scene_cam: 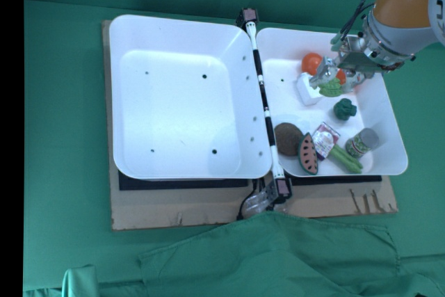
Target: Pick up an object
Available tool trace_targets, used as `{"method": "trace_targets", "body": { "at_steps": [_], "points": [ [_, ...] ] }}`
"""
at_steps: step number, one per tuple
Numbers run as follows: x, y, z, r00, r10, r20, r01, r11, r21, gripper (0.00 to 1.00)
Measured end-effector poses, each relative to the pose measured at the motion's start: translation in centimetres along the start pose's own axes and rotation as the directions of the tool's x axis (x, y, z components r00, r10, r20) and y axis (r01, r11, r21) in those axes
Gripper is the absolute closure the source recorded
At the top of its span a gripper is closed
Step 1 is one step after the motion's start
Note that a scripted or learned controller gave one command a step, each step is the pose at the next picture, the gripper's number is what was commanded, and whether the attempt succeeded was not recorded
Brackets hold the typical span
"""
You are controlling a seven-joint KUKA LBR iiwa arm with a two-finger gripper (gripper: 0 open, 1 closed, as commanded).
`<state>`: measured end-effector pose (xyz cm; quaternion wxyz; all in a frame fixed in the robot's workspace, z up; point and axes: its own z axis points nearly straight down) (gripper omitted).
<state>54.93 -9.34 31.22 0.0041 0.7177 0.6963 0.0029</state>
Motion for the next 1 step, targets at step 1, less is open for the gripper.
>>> {"method": "trace_targets", "body": {
  "at_steps": [1],
  "points": [
    [-0.10, 0.74, -4.69, 1.000, -0.008, 0.000, 0.008, 1.000, 0.000, 1.00]
  ]
}}
